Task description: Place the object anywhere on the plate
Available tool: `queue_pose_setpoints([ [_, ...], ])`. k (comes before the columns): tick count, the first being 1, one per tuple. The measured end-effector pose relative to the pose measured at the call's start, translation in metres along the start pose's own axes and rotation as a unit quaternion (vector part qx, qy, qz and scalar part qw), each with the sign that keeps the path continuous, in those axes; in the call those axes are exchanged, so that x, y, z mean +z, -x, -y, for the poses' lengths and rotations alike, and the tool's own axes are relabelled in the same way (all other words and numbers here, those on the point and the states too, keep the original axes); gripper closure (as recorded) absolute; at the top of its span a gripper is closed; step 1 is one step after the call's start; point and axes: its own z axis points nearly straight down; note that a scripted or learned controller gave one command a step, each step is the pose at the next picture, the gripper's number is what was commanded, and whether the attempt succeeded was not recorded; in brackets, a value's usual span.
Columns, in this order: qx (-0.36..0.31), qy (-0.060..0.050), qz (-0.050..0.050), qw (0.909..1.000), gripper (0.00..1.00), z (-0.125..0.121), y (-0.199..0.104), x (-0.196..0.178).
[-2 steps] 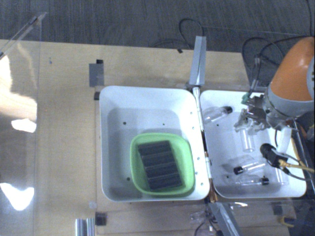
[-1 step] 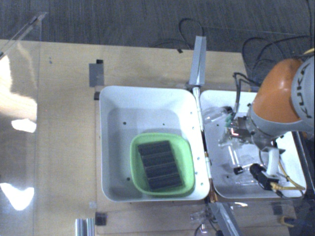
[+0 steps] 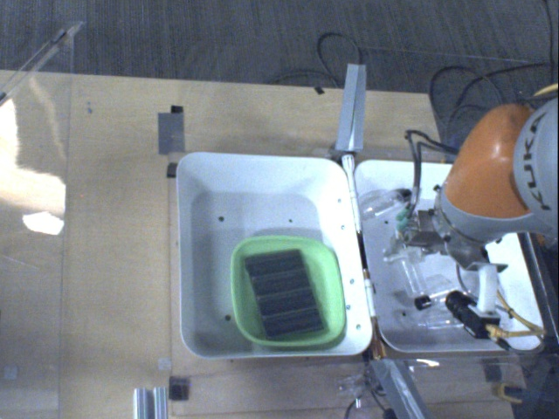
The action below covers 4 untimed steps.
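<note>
Dark ribbed block [image 3: 282, 294] flat on green plate [image 3: 329, 269], left bin.

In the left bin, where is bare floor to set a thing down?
Bare floor lies in the left bin behind the green plate and along its left wall. The dark block covers most of the plate. The right bin is crowded by the arm.

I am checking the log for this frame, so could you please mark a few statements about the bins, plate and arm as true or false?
1. The green plate lies in the left bin. True.
2. A dark ridged block rests on the plate. True.
3. The plate is in the right bin. False: it is in the left bin.
4. The arm hangs over the left bin. False: it is over the right bin.
5. The block is bright red. False: it is dark grey to black.
</note>
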Motion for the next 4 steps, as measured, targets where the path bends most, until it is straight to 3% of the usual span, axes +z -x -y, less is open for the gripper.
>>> queue_pose_setpoints([
  [1,-0.047,0.0,0.0,0.9989,1.0,0.014,-0.069,0.0],
  [2,-0.047,0.0,0.0,0.9989,0.0,0.014,-0.069,0.0],
  [3,-0.061,0.001,0.0,0.9981,0.0,-0.017,-0.016,0.0],
  [4,-0.061,0.002,0.001,0.9982,0.0,-0.073,0.01,-0.027],
])
